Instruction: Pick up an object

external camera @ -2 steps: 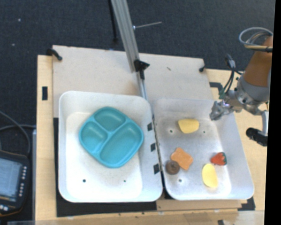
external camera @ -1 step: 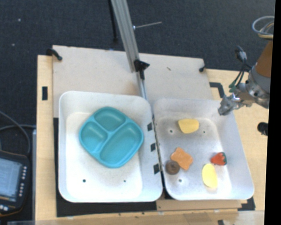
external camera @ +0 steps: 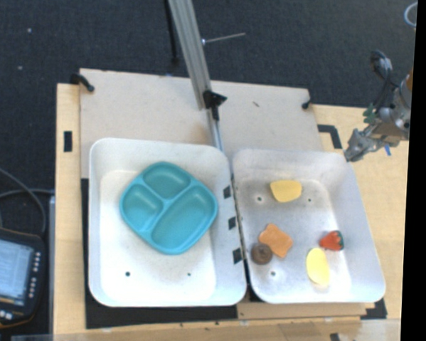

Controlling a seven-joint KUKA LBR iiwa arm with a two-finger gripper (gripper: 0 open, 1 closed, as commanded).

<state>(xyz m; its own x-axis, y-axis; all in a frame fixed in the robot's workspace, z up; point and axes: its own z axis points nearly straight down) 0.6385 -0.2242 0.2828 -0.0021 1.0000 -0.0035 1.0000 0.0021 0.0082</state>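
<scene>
Toys lie in the right bin (external camera: 354, 202), largest to smallest: an orange wedge (external camera: 276, 240) near its middle with a brown disc (external camera: 261, 254) touching it, a yellow lump (external camera: 286, 191) toward the back, a yellow oval (external camera: 317, 267) at the front and a small red piece (external camera: 331, 241) just behind that. All look light, and I judge the flat-sided wedge the easiest hold, the rounded ones likelier to slip. Whether the end effector (external camera: 359, 147), above the bin's back right corner, is clenched or released I cannot tell, and the arm is cut off at the edge.
</scene>
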